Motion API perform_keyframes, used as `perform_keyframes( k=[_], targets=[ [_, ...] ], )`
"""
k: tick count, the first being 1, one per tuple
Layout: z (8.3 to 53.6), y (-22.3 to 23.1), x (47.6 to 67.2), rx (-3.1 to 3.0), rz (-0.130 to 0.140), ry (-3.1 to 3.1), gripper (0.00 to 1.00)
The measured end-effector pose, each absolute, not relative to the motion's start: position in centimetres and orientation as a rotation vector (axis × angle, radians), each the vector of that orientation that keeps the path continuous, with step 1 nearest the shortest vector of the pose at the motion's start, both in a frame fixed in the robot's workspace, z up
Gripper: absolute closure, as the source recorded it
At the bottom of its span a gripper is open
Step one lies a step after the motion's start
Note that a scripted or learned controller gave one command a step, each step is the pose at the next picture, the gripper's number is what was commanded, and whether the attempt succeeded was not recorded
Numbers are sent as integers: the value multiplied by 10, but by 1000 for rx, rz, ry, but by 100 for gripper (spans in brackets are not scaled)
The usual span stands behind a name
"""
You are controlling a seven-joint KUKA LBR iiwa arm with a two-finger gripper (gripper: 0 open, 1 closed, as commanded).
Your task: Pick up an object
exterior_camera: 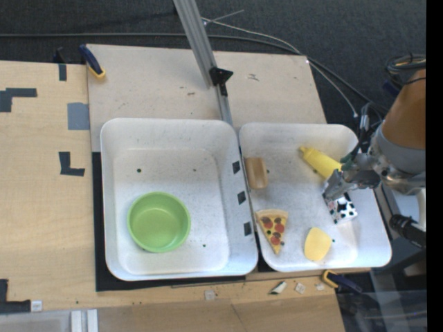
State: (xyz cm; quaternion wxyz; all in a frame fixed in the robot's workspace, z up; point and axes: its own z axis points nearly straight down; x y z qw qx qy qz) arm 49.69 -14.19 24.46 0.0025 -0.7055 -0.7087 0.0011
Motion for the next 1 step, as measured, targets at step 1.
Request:
perform_keyframes(
  k=[1],
  targets=[
    [240, -98, 491, -2213, 5, -2221, 100]
  ],
)
